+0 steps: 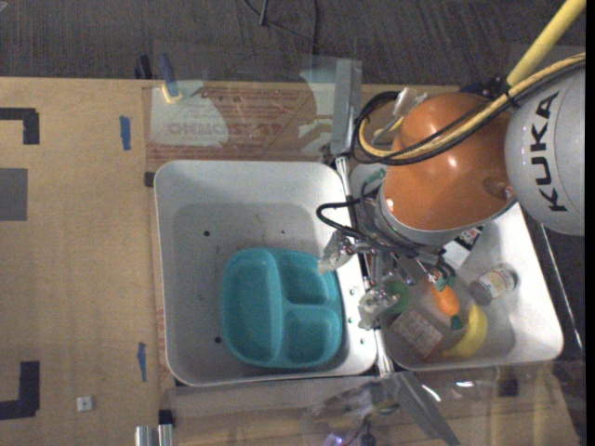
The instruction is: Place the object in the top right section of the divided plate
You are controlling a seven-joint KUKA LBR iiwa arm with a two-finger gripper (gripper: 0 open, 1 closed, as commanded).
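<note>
The grey KUKA arm with its orange wrist band [446,170] reached in from the right and hung over the seam between the two shallow white bins. Its two-finger gripper [376,291] sat low beneath the wrist, near the inner wall of the right-hand white bin [544,337]; the wrist and cabling hid the tips, so I could not tell whether the claw was apart, together or clamped on anything.

The teal plastic divided plate [279,309] lay flat in the left-hand white bin [186,212], toward its lower right corner, all three of its sections bare. The likely objects were in the right bin: a yellow banana-shaped toy [472,334], a small orange piece [448,302], a clear wrapped packet [418,331] and a small clear jar with a pale lid [493,283]. The piece nearest the gripper may have been a small green item, though the blur made that doubtful.

My reading was that the step in hand was the pick, with nothing yet delivered. To do it well, the claw should come straight down on one item clear of its neighbours, close squarely, lift above the bin walls before crossing, then lower over the plate's top right section and release close to the surface so the object stays inside the divider.
</note>
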